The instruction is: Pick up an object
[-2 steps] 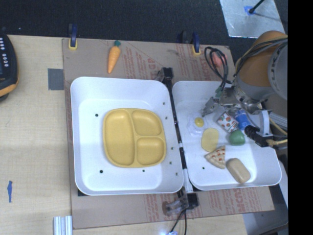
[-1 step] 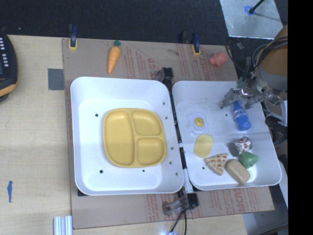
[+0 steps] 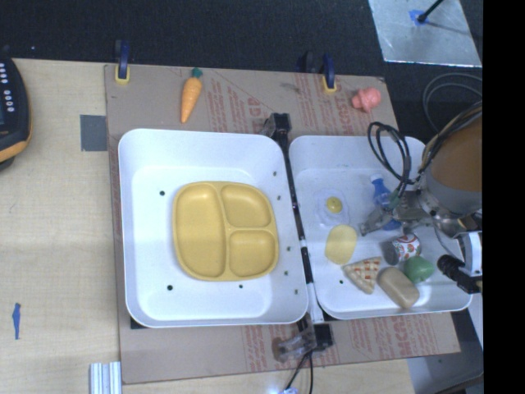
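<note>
The right bin (image 3: 316, 158) holds several small items. A pale yellow lemon-shaped piece (image 3: 341, 244) lies near its middle, with a small yellow round piece (image 3: 333, 205) above it. Along the front edge lie a pizza slice (image 3: 364, 273), a tan loaf-shaped piece (image 3: 398, 287) and a green piece (image 3: 420, 268). A red-and-white piece (image 3: 405, 247) and a blue piece (image 3: 379, 190) sit by the gripper. My gripper (image 3: 380, 221) hangs low over the right side of this bin, just right of the lemon piece and above the red-and-white piece. Nothing visibly sits in it.
The left bin (image 3: 148, 294) carries a yellow divided plate (image 3: 225, 229). A toy carrot (image 3: 190, 95) and a pink piece (image 3: 367, 98) lie on the board behind the bins. Black cables (image 3: 387, 144) loop over the right bin's back corner. A black-and-orange device (image 3: 11, 109) sits at the far left.
</note>
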`<state>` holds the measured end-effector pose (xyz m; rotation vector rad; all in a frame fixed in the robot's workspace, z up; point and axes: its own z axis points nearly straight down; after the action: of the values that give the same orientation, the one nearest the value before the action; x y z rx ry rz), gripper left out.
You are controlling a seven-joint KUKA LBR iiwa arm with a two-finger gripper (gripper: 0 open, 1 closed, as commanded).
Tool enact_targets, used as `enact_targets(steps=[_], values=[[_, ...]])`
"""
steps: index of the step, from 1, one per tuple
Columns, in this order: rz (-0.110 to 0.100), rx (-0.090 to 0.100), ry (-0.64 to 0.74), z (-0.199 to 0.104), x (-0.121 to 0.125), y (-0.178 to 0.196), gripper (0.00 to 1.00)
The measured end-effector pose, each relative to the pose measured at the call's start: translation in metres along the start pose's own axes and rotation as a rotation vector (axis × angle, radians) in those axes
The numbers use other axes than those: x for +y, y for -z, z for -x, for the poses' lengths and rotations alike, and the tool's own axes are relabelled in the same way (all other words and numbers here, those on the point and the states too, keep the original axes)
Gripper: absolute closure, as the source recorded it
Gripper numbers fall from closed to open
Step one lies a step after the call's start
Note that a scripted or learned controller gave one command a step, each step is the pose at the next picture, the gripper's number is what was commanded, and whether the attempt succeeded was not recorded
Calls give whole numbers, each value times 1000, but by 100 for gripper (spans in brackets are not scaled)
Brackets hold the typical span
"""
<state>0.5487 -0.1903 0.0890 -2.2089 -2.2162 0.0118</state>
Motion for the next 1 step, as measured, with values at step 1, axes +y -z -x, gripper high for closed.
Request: enact_targets(steps=[1], values=[[18, -6, 2, 22, 69, 5, 0]])
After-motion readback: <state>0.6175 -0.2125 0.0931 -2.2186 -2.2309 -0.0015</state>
